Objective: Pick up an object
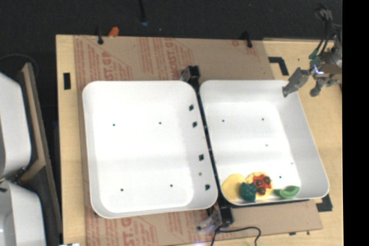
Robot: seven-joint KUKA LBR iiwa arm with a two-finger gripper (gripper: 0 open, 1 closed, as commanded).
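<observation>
Claw (304, 85) open and empty at the right white bin's (253, 135) 1 o'clock corner, small multicoloured toy cluster (260, 185) at 6 o'clock, so no approach yet.

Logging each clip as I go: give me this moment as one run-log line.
tool: open, holding nothing, above right bin's far right corner | small toys: clustered at right bin's near edge | left bin

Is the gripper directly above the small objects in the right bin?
No, the gripper is at the far right corner of the right bin, while the small objects lie at its near edge.
</observation>
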